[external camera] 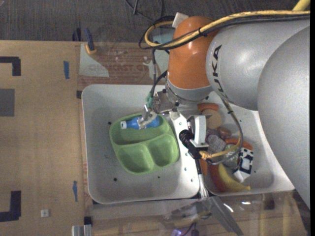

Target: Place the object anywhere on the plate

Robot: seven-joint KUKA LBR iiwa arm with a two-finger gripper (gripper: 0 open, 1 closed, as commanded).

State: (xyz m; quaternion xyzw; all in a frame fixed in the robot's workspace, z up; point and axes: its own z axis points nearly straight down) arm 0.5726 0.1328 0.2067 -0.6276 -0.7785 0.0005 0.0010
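Seen from above at a slant: nearest the camera, along the lower edge, the right bin [266,181] holds a jumble of toy food — a banana [231,178] and a black-and-white block [244,162] among other pieces, partly hidden by the arm. Beside it, the left bin [98,132] holds a green plate [145,154] with three compartments. The grey arm with its orange band [189,53] reaches in from the right, and its tool [146,121] sits over the plate's long upper compartment, where a blue object [147,124] lies directly beneath the fingertips. Whether the tool is wide, narrow or gripping the blue object cannot be told at this size. The object appears to be inside the plate's rim, so the placing step looks close to complete. To finish well, the tool would need to let go fully and rise straight up — avoiding a sideways drag that could tip the light plate or pull the piece out. Farther back, the bins rest on a tan tabletop [39,132] marked with black and blue tape, and beyond it is dark grey carpet [59,9] with a cable.
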